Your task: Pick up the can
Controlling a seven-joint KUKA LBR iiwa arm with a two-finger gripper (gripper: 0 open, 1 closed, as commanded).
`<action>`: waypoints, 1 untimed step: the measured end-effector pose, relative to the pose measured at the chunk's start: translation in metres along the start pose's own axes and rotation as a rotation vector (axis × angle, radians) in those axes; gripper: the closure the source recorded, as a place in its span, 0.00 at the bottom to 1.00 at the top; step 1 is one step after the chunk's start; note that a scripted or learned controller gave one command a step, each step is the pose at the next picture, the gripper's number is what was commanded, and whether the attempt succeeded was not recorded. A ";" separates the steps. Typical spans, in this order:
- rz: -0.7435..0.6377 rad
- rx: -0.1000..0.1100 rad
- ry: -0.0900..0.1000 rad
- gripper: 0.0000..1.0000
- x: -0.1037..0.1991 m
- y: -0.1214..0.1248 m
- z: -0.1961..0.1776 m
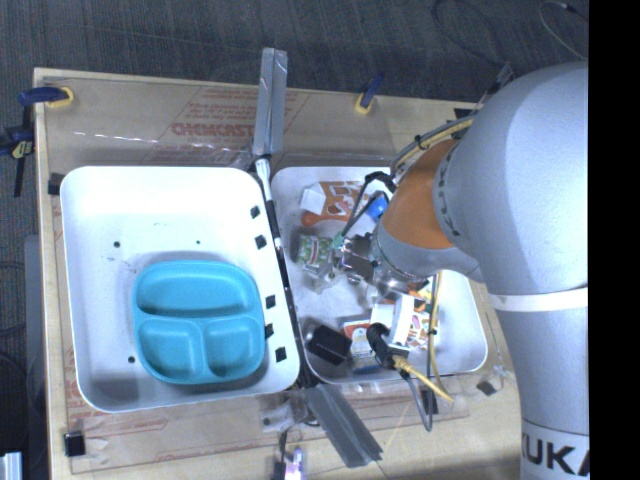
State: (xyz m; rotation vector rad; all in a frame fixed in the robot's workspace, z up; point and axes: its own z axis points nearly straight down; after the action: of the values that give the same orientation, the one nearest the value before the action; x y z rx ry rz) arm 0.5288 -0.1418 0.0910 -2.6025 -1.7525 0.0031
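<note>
Front rim: two white bins side by side on a wooden bench (150, 108), met by a dark divider.
Left bin (100, 208): holds a blue three-compartment tray (195, 320) toward its 6 o'clock edge.
Right bin (465, 343): crowded; a black block (327, 345) at 7 o'clock and printed cartons (405, 323) at 6 o'clock.
Can (316, 250): a small green-labelled cylinder lying on its side at about 10 o'clock in the right bin, just left of the gripper.
Gripper (352, 260): low over the middle of the right bin; finger state cannot be told, clutter and wrist crowd it.
Carton (335, 198): orange-and-white, at 12 o'clock, beyond the can.
Arm (520, 198): grey with orange band, covering the bin's 3 o'clock side.
</note>
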 end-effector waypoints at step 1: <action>-0.115 -0.001 0.000 0.00 0.041 0.047 -0.001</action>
State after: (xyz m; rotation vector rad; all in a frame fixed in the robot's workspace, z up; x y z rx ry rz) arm 0.5876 -0.1214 0.0917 -2.4985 -1.8991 0.0024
